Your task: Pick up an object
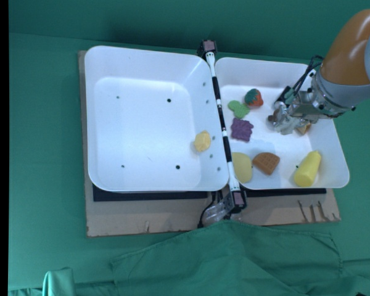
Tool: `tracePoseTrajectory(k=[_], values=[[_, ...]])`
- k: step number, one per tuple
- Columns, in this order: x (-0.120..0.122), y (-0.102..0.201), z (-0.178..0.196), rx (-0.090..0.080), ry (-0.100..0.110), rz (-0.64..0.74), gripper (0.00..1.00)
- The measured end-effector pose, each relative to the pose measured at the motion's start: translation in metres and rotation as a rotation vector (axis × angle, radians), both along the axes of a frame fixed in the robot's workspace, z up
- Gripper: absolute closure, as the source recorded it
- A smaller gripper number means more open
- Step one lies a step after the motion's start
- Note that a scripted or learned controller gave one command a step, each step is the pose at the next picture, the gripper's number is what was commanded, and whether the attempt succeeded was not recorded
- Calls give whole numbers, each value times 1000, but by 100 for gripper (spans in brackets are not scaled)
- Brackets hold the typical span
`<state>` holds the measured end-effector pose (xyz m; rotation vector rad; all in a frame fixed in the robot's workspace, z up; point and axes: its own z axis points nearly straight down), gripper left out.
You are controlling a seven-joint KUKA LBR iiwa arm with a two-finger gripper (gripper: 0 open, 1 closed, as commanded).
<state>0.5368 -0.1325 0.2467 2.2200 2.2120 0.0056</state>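
Two white bins sit side by side; in the right bin (333, 142) we see the gripper (282, 123) lowered near a brownish piece (304, 127), and whether it is spread or pinching anything we cannot tell. Around it lie a strawberry (253, 97), green piece (238, 109), purple grapes (241, 129), waffle (266, 163), yellow corn (307, 169) and pale slice (242, 167). The left bin (111, 73) holds a yellow piece (202, 142). "KU" reads on the arm (354, 48).

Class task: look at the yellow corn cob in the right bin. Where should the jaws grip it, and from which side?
Grip the corn cob across its middle, coming straight down. It lies flat and elongated, tilted, near the right bin's front-right corner, so close across its narrow width, probably avoiding the wall.
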Motion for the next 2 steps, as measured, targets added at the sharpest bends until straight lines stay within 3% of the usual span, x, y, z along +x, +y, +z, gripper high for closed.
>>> tracePoseTrajectory(k=[2], values=[[4,-13,129,-1,-3,1,100]])
